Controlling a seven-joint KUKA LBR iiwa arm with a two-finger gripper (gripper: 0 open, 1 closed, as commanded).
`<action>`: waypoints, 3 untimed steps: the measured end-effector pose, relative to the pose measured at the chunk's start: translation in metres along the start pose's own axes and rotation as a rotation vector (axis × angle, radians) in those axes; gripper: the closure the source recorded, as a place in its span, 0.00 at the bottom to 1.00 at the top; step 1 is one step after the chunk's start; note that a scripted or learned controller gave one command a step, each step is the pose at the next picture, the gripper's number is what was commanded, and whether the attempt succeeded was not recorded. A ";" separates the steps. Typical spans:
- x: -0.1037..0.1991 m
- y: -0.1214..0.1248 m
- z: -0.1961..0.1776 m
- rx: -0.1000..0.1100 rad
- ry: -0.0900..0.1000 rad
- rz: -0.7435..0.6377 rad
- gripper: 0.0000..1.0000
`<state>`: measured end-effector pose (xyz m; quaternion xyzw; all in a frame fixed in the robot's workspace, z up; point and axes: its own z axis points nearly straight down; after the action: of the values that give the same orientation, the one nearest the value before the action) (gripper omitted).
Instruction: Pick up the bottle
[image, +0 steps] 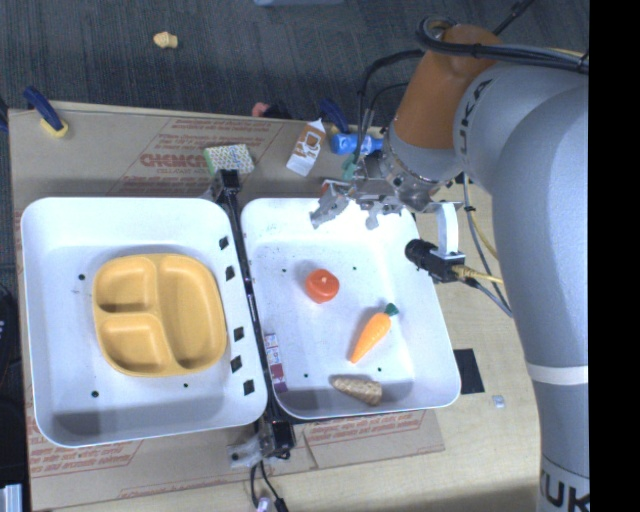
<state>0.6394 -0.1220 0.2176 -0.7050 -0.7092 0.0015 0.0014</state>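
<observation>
Two shallow white bins are sitting side by side on the desk (150, 145), which is covered in printed cardboard. Reaching in from the right, the grey arm (540, 200) with its orange band is bending down over the far edge of the right bin (425, 345). The left bin (50, 300) is carrying a yellow divided tray (160, 312). The hand (345, 210) is hovering at the top rim of the right bin with its two fingers standing spread apart, and nothing is sitting between them. Inside the right bin, an orange carrot (370, 335) with a green top is lying tilted near the middle, and a tan, speckled oblong object (357, 388) is resting close to the near wall. The bottle (322, 285), small, orange-red and round from above, is standing in the upper middle of that bin, below the hand and apart from it. Behind the bins, a small carton (307, 147) is lying on the desk.
</observation>
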 end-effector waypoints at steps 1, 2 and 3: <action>0.011 0.017 0.066 0.005 0.002 0.696 0.00; 0.012 0.017 0.056 0.011 0.002 0.688 1.00; 0.084 -0.028 -0.037 0.000 0.002 0.668 1.00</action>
<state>0.6115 -0.0385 0.2547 -0.8986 -0.4388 0.0011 0.0017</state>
